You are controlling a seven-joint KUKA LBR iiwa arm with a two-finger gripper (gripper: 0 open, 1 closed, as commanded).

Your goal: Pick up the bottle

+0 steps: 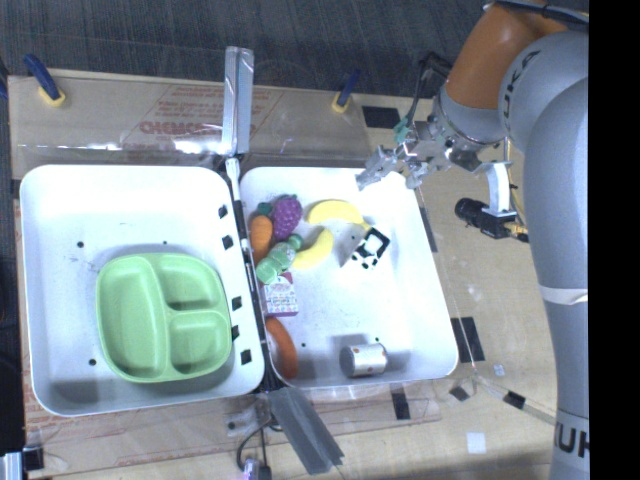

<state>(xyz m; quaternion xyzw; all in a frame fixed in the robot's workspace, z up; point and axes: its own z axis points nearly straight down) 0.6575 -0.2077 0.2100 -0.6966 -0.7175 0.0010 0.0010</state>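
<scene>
I have the gripper (385, 171) hanging over the upper right rim of the right bin (430, 298), and from this slanted view I cannot tell its state; nothing shows as held. The bottle (276, 260), which I take to be the small green item, lies on its side near the left wall of that bin, well apart from the gripper. My worry is crowding: it touches or nearly touches the carrot (261, 234), the grape bunch (287, 214) and a banana (314, 251), so a descent could catch a neighbour instead, or push the bottle against the wall. Lying flat and rounded, it could also roll out of a pinch, I judge. Counting the right bin: one bottle, one carrot, one grape bunch, two yellow banana-like pieces with the second (335, 211) above, one black-and-white block (370, 248), one small carton (281, 295), one orange-red piece (282, 348) at the bottom left, one metal can (364, 358). The left bin (40, 268) holds one green divided tray (163, 316).
</scene>
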